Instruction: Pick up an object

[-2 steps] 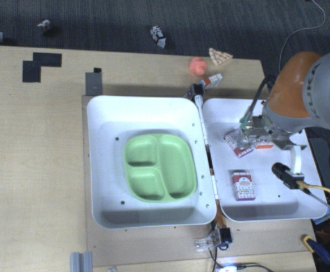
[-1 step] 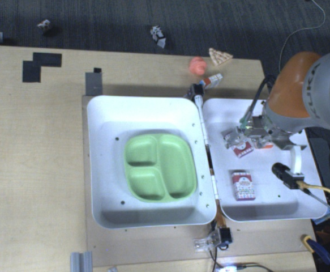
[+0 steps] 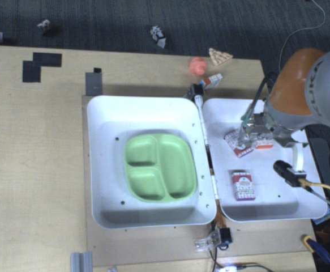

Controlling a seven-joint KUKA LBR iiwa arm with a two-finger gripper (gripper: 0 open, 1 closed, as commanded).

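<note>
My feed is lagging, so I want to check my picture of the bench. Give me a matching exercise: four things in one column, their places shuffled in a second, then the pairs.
Things:
1. green divided tray
2. red and white packet
3. pink ball
4. claw

Places:
A. on the bench beyond the bins
B. in the left bin
C. over the far part of the right bin
D. flat in the near part of the right bin

Pairs: 1-B, 2-D, 3-A, 4-C

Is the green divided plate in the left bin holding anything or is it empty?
Empty. The green divided plate lies flat in the left bin, and all three compartments show bare green.
</note>
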